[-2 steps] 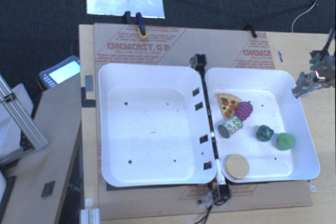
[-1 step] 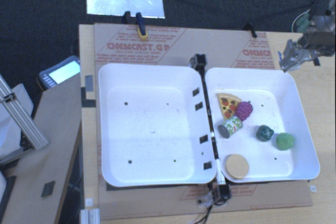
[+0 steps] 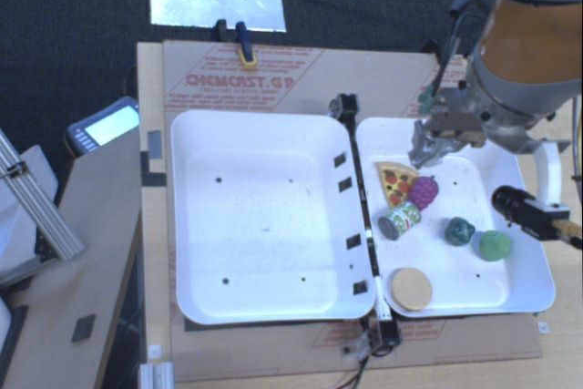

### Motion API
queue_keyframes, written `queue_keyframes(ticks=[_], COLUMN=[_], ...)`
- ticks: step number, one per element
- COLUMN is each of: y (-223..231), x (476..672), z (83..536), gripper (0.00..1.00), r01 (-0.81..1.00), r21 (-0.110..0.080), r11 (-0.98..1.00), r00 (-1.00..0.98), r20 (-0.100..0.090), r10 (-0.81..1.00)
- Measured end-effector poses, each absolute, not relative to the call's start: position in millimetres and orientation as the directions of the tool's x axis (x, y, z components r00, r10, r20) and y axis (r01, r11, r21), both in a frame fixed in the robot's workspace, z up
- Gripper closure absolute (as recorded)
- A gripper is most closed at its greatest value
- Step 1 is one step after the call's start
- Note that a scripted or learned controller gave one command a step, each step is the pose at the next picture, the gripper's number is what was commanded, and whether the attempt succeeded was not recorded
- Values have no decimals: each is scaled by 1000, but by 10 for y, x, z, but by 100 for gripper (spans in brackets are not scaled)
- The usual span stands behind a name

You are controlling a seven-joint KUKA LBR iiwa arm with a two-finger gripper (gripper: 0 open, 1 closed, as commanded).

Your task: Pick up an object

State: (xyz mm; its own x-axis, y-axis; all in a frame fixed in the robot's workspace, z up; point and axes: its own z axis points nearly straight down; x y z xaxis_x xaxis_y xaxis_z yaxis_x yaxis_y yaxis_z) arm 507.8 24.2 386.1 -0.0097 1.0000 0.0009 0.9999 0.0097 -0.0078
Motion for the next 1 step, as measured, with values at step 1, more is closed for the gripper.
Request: queue_keyframes(ticks=[1], y=[920], x=[4906], z=[3353], gripper=[100], r01=[1000], r21=[-3], r11=[11], r00=[-11], r20=[2], r10=[1000])
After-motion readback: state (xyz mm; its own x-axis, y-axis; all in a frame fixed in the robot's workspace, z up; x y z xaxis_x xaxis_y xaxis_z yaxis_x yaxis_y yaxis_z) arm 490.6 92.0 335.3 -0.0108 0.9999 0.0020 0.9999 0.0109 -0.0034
